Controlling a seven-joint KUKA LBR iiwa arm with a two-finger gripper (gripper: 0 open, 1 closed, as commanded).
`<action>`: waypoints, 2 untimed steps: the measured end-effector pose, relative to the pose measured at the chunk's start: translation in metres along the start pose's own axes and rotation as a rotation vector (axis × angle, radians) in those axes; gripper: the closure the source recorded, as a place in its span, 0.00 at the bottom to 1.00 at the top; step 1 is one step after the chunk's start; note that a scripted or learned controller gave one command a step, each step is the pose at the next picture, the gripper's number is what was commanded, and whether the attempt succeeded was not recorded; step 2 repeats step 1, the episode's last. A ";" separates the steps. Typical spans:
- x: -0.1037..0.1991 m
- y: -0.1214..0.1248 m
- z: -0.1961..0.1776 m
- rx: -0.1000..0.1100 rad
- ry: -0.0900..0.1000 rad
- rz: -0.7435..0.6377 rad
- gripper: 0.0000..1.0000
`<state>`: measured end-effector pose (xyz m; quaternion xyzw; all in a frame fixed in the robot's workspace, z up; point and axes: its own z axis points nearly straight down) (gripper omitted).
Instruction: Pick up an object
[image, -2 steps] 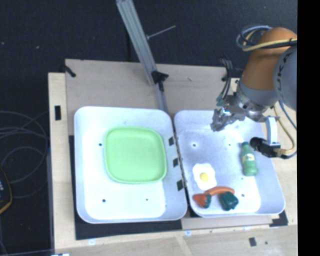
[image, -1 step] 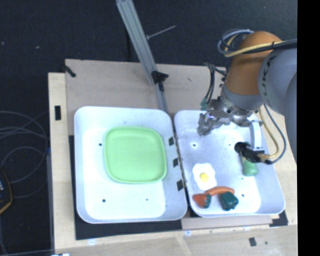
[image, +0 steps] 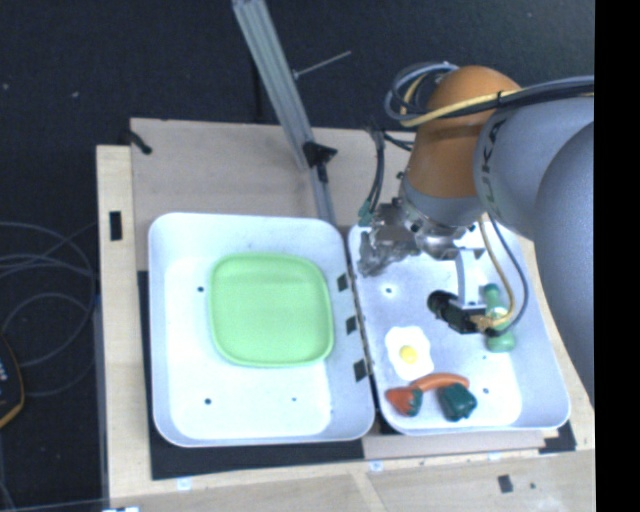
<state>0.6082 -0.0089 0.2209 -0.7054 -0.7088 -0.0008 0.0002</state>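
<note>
My gripper hangs over the far left part of the right bin, close to the wall between the two bins. In the near part of that bin lie a toy fried egg, an orange-red sausage, a red-brown piece and a dark teal piece. A green piece lies toward the right side, partly behind the cable. The gripper is well apart from all of them, farther back than the egg.
The left bin holds a square light green plate. A slanted metal pole rises behind the bins. The big grey arm covers the right bin's far right corner.
</note>
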 end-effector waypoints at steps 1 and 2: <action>0.052 -0.001 -0.002 0.000 0.000 0.001 1.00; 0.052 -0.001 -0.002 0.000 0.000 0.001 1.00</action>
